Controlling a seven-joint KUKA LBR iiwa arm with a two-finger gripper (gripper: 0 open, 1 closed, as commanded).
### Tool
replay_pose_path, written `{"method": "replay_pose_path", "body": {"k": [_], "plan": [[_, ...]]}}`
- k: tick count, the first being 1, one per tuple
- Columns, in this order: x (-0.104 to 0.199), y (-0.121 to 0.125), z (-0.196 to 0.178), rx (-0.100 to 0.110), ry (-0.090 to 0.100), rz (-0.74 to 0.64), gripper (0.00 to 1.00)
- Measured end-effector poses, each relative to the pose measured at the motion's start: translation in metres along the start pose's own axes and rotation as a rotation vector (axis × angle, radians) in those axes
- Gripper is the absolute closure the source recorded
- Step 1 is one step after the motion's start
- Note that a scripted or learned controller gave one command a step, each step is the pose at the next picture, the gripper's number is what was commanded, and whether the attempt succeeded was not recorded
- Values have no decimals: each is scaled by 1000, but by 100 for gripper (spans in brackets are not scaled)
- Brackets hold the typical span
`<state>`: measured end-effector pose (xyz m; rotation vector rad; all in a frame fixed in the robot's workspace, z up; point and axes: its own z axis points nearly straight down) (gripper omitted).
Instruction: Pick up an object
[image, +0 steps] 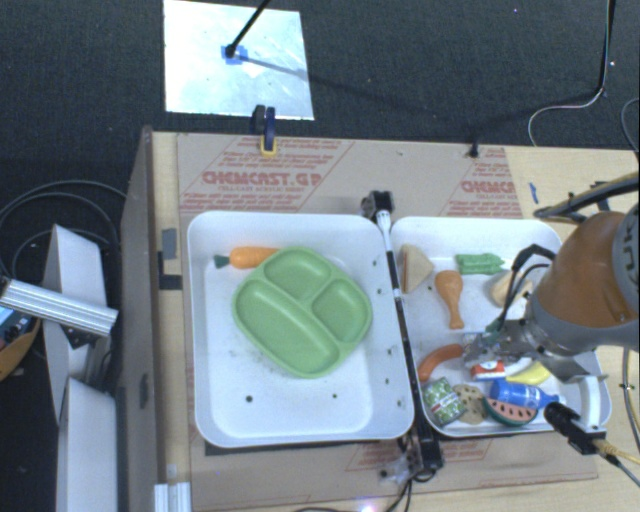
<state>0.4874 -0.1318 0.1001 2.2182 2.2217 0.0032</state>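
Arm low over the right bin, among toy food.

From above: the gripper (492, 350) sits low in the right bin (470, 228), just above a red-and-white item (487, 370); I cannot tell how its fingers stand. Near it lie a sausage (440, 359), a banana (532, 375), a watermelon slice (510, 409), a blue piece (520, 392) and a small round dish (450, 402). Farther back lie a drumstick (451, 295), a green piece (480, 263) and a tan wedge (414, 268). The left bin (290, 420) holds a green divided plate (302, 310) and a carrot (250, 257).
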Motion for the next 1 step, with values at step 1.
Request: {"method": "replay_pose_path", "body": {"k": [1], "plan": [[60, 65, -160, -20, -1, -13, 100]]}}
